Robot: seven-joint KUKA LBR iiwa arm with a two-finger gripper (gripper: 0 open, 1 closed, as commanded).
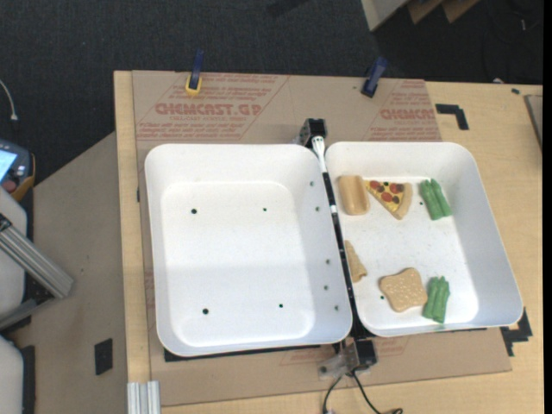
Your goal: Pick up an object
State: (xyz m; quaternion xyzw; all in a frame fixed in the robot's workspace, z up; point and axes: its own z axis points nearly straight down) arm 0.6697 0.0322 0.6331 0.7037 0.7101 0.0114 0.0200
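Red "CHEMCAST" lettering (208,108) marks the brown surface (129,231) at 12 o'clock; the right bin (483,231) holds a pizza slice (389,196), bread (403,289) and greens (435,199).

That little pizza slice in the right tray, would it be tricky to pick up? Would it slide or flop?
The pizza slice looks like a flat toy, so probably stiff and light. Lying low on the smooth white right bin, it may skid when nudged. It seems to touch the bread roll, which could crowd a grasp.
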